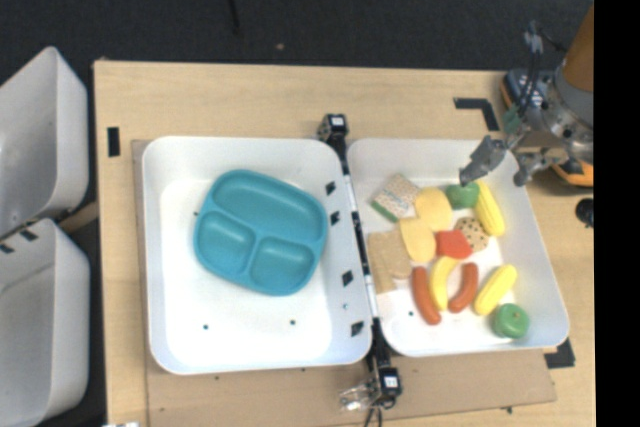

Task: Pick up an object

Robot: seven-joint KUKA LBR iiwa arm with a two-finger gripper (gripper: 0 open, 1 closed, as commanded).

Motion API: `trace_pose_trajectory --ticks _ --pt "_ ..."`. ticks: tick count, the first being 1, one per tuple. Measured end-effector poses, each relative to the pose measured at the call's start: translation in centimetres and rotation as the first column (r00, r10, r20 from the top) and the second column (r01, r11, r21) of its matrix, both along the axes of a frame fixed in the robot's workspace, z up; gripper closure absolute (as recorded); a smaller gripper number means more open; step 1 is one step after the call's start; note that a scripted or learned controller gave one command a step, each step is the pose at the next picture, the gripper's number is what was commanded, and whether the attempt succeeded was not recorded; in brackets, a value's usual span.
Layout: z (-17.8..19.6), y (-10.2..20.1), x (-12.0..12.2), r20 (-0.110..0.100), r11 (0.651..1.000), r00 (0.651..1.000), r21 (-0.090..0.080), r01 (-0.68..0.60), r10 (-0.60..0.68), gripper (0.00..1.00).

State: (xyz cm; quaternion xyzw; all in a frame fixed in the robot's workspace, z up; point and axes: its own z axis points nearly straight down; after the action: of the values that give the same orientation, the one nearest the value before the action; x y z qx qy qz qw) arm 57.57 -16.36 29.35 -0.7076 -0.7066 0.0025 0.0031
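While gripper (497, 158) hovers over right bin (545, 260), toy food (450, 250) untouched.

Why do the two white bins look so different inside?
The left bin has one thing in it, a big blue divided plate, while the right bin holds a heap of small toy foods, like a green ball and sausages. The left bin shows lots of bare white floor; the right bin's middle is mostly covered. The gripper hangs over the right bin's far edge, not over the left bin. Both are shallow, white and rounded.
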Motion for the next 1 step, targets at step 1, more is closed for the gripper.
trace_pose_trajectory --ticks 1 --pt "0.49 0.03 0.16 0.009 1.000 1.000 -0.001 -0.002 0.002 0.00"
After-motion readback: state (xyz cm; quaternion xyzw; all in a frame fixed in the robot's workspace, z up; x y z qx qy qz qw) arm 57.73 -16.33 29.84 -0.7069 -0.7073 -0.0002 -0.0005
